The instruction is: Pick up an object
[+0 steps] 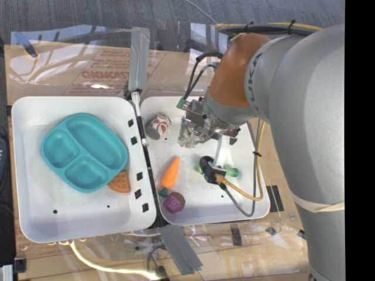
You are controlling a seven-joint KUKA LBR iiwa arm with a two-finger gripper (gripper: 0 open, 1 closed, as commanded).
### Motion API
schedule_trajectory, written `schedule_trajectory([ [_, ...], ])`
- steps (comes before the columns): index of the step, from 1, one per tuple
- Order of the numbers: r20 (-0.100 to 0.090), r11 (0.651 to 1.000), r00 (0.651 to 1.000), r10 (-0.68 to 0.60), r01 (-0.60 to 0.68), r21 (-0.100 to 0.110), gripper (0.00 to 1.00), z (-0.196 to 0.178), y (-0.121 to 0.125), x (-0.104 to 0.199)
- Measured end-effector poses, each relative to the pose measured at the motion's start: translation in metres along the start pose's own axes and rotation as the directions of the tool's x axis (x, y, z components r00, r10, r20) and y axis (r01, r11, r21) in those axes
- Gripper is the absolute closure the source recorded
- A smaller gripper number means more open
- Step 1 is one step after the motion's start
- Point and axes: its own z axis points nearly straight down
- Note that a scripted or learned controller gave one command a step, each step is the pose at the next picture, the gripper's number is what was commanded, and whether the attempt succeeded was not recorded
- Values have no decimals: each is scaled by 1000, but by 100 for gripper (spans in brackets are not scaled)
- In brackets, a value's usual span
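Gripper (pixel 190 134) is down low in the right bin (pixel 249 206), near the back wall and roughly mid-bin. The grey arm (pixel 293 81) with its orange band (pixel 237 69) comes in from the right and blocks a good chunk of that bin. Honestly can't tell from this angle whether the gripper is open or closed, it's just a blur of metal bits.

Stuff to grab, all lying on the right bin's floor:
- grey and red lump (pixel 158 125), just left of the gripper, close to the divider side
- orange carrot (pixel 171 172), tilted, in front of the gripper and apart from it
- purple piece (pixel 174 202), just in front of the carrot's lower end, near the front rim

Left bin (pixel 35 209) has a teal divided plate (pixel 85 151) sitting at a slant, with a small orange waffle (pixel 119 184) poking out from under its near right edge.
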Motion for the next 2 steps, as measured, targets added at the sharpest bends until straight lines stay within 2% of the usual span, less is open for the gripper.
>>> schedule_trajectory([
  [1,4,971,971,240,-240,2,100,-44,23,32],
  [2,-2,979,979,202,-202,0,100,-161,7,156],
])
